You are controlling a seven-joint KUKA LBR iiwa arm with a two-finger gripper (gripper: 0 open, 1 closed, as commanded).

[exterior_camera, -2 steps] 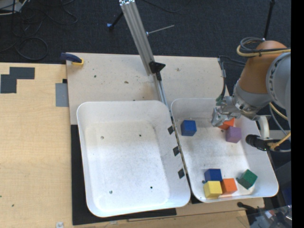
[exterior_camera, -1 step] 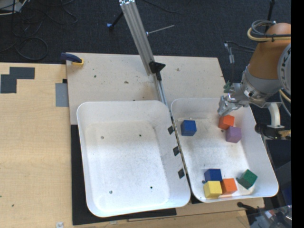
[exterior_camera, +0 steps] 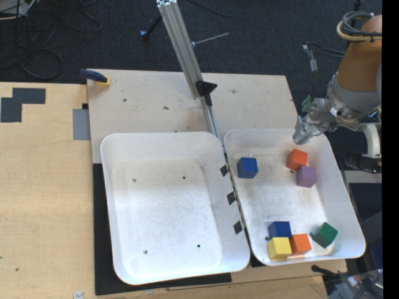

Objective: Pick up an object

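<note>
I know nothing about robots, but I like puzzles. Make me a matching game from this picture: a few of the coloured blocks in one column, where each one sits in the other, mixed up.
All sit in the right bin.

Blocks:
1. purple block
2. green block
3. yellow block
4. lone blue block

Places:
A. front row of the bin, beside an orange block
B. near the bin's left wall, by itself
C. just below the orange block that lies under the robot's hand
D. the bin's front right corner

Pairs: 1-C, 2-D, 3-A, 4-B
</note>
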